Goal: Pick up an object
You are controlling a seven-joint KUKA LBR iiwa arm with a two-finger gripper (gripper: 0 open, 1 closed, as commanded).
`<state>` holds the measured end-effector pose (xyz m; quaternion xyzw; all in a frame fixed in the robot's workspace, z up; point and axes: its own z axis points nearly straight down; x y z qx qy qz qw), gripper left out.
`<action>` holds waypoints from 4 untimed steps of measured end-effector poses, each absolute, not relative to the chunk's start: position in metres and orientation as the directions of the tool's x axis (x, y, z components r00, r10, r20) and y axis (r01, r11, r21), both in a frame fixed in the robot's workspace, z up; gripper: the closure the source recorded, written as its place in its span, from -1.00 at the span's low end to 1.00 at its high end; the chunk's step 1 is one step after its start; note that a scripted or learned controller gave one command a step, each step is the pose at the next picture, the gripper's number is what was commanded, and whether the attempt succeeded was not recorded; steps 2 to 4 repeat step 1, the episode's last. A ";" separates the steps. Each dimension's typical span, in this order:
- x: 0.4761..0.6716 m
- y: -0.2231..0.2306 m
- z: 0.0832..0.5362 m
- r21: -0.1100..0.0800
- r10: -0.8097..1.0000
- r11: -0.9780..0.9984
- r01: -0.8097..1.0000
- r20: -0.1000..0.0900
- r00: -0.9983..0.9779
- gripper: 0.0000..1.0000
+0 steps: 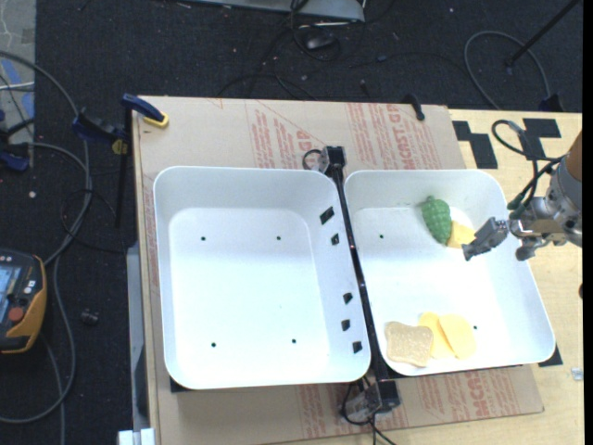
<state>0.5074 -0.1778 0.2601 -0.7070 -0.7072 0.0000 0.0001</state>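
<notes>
Gripper [496, 235] hovers at the right white plastic bin's [533, 290] far edge; whether it is parted or holding anything cannot be told. Just beside its tip lie one green bumpy lump [437, 218] and one yellow piece [460, 234], likely the target. Nearer the camera: one tan bread-like slice [409, 343], two yellow slices [449, 334].

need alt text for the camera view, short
A grey arm's gripper reaches in from the right over the right white bin, close to a green object and a yellow piece beside it. Near that bin's front wall lie a tan bread-like slice and yellow slices. The left white bin sits alongside on the bench.
</notes>
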 end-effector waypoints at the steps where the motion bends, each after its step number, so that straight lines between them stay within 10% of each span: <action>1: 0.566 -0.170 0.257 0.000 1.000 0.003 1.000 0.000 -0.003 -1.00; 4: 0.566 -0.170 0.257 0.000 1.000 0.003 1.000 0.000 -0.003 -1.00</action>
